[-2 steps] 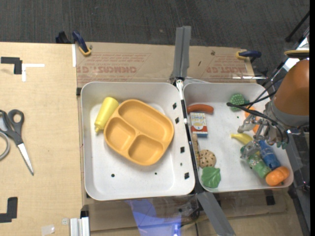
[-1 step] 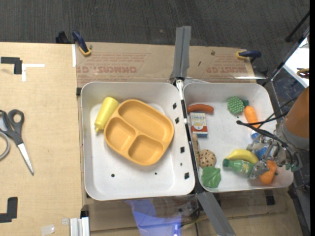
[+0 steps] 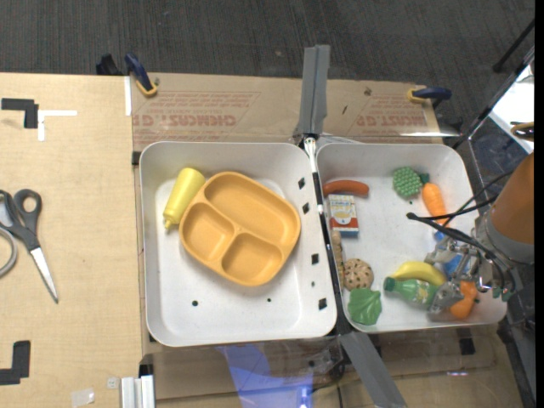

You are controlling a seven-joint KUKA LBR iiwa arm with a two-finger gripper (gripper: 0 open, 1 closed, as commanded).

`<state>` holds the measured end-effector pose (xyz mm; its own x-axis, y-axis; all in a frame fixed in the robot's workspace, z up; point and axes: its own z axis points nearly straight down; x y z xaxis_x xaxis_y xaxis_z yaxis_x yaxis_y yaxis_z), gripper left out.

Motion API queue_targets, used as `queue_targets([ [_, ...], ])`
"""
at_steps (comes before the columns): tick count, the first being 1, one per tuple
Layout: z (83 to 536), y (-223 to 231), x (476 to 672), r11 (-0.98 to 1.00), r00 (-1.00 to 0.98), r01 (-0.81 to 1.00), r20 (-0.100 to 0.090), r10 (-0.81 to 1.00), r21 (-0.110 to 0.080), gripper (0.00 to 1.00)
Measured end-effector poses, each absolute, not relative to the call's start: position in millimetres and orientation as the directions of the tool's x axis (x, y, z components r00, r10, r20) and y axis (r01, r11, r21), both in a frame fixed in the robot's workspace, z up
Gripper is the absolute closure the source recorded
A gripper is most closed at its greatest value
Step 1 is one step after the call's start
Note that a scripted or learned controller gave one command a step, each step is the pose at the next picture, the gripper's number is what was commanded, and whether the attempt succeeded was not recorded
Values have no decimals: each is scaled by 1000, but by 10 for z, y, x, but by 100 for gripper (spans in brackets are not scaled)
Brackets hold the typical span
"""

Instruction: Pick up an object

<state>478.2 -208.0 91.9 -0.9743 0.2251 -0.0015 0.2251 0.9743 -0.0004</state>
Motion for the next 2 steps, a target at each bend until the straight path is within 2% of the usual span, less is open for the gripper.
queue_targets([
  [1, 916, -2026, 4783, 982, -982, 188, -2, 188, 0, 0],
  [2, 935, -2208, 5693, 982, -982, 189, -6, 189, 0, 0],
])
